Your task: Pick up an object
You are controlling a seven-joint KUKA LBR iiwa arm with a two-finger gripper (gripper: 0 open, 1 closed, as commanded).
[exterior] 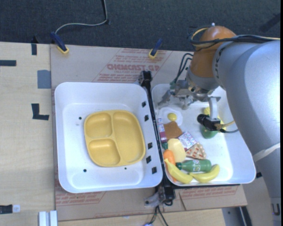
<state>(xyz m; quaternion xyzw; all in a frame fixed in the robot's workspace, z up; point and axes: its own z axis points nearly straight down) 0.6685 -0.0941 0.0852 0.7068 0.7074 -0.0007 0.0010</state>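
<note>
My gripper (178, 94) hangs over the far left corner of the right bin (235, 159), below the orange wrist band. Just in front of it lies a toy fried egg (171, 115). Further towards the front are a brown square piece (173, 129), a pizza slice (196, 150), a pale yellow block (176, 149), an orange carrot (169, 155), a green bottle (196, 165) and two bananas (203, 175). A green object (209, 133) sits at the right of the bin. I see nothing held in the gripper.
The left bin (68, 126) holds a yellow divided plate (114, 137). A black divider (149, 121) runs between the bins. The grey arm (254, 88) covers the right bin's far right side. Two yellow clamps (60, 45) sit on the cardboard behind.
</note>
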